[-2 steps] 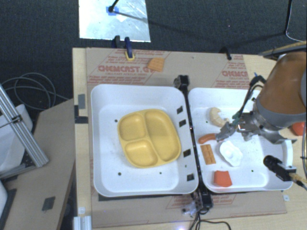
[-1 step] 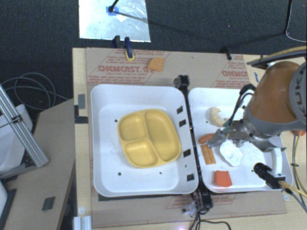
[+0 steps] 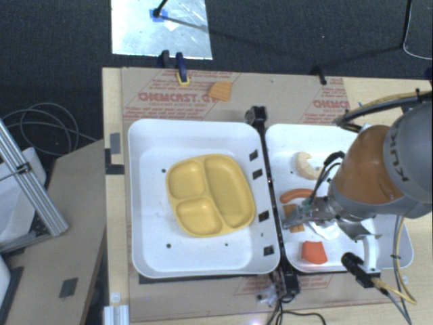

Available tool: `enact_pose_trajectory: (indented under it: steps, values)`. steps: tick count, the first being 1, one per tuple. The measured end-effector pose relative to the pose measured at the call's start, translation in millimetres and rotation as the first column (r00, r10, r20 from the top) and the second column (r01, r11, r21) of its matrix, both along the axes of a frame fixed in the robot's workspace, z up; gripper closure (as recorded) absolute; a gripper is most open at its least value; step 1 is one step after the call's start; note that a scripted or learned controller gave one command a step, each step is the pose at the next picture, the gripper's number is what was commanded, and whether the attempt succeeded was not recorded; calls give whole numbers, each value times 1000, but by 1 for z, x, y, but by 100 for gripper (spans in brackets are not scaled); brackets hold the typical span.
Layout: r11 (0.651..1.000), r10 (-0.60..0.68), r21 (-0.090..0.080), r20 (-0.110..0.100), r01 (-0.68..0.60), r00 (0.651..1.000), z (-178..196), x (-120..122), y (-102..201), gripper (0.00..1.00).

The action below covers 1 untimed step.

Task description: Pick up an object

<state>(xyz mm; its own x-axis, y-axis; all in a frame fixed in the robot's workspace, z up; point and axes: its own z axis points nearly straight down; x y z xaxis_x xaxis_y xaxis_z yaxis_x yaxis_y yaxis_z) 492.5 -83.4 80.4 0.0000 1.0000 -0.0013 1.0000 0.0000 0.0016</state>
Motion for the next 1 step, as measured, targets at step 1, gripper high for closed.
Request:
enact_pose_trajectory:
  steps: [1]
  values:
    - [1000,0,-2,9,0,1000,17,3,-1,100]
